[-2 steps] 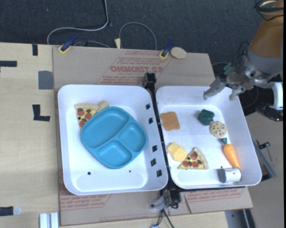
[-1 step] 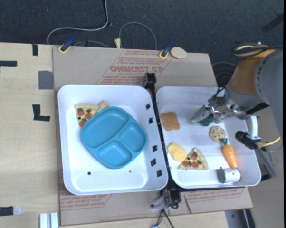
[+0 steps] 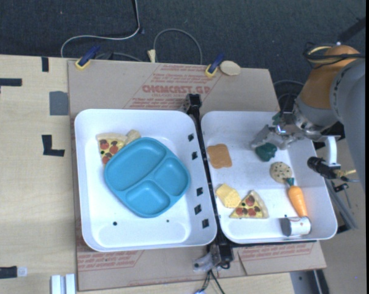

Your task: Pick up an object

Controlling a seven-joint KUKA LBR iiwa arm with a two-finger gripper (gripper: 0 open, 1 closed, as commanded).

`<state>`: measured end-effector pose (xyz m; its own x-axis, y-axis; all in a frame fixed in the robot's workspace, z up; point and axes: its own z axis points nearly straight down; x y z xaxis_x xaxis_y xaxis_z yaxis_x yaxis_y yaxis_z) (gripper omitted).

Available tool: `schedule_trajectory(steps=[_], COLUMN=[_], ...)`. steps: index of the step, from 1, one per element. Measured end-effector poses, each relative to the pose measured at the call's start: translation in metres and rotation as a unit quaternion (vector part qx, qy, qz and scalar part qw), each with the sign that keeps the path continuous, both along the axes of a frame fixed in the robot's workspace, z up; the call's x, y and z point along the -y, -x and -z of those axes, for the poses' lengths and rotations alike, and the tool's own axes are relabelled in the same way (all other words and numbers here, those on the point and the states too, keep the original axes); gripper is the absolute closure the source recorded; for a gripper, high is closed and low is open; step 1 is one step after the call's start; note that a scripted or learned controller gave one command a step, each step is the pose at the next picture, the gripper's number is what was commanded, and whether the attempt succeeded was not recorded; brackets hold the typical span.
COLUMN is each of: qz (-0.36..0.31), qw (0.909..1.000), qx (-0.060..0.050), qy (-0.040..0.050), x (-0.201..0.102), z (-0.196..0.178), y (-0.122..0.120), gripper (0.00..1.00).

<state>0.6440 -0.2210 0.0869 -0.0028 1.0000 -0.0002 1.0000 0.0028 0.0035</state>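
My gripper (image 3: 274,137) hangs low over the upper middle of the right bin (image 3: 236,122). A small dark green object (image 3: 267,152) lies directly beneath it, touching or nearly touching. Whether the green object is held does not show. Close by in the same bin lie a brown toast slice (image 3: 219,156), a speckled cookie (image 3: 281,171), an orange carrot (image 3: 296,201), a yellow waffle-like piece (image 3: 227,195), a pizza slice (image 3: 250,206) and a small silver can (image 3: 295,226).
The left bin (image 3: 89,213) holds a blue divided plate (image 3: 147,176), a second pizza slice (image 3: 111,144) and a pale cracker piece (image 3: 133,135) behind it. A black divider (image 3: 200,164) runs between the bins. The arm (image 3: 331,84) enters from the right.
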Motion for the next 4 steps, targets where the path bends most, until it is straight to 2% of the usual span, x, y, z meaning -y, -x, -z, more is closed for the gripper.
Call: schedule_trajectory(steps=[1, 2, 3, 4], qz=[-0.001, -0.001, -0.001, 0.001], qw=[1.0, 1.0, 1.0, 1.0], qx=[0.002, 0.002, -0.002, -0.002], qy=[0.002, 0.0019, -0.0009, 0.0005], x=[0.0, 0.0, -0.07, -0.034], z=[-0.011, -0.01, -0.06, 0.003], y=[0.0, 0.0, 0.042, 0.011], gripper=[1.0, 0.0, 0.0, 0.0])
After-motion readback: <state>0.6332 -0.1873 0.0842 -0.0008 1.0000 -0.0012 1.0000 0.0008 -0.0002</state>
